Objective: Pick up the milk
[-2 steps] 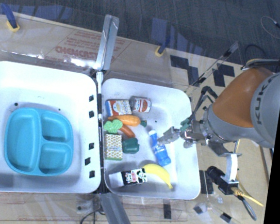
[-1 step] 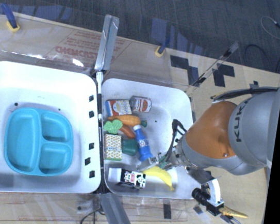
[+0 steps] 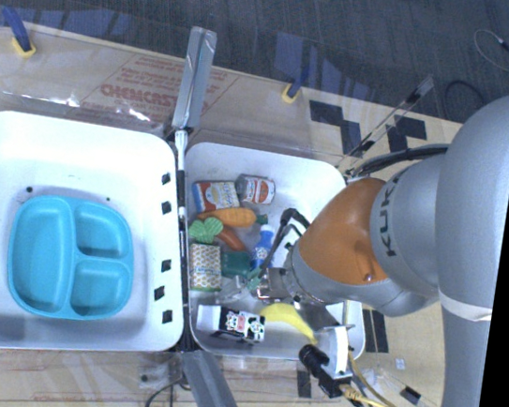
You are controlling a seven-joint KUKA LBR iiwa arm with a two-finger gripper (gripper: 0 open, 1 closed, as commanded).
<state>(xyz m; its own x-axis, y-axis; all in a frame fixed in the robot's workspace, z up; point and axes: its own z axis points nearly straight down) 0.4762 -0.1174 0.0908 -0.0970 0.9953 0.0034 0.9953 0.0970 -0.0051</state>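
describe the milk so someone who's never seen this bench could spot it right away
Look in the right-hand white bin, the one crowded with toy food, and go to its near edge. The milk is the small white carton lying there with black cow patches, just left of the yellow banana; nothing else near it is black and white.

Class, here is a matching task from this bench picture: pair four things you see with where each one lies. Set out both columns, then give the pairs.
Things:
1. blue plate
2. milk carton
3. can
4. banana

Places:
A. far end of the right bin
B. near edge of the right bin, left of the banana
C. left bin
D. right bin, just under the orange wrist

Pairs: 1-C, 2-B, 3-A, 4-D
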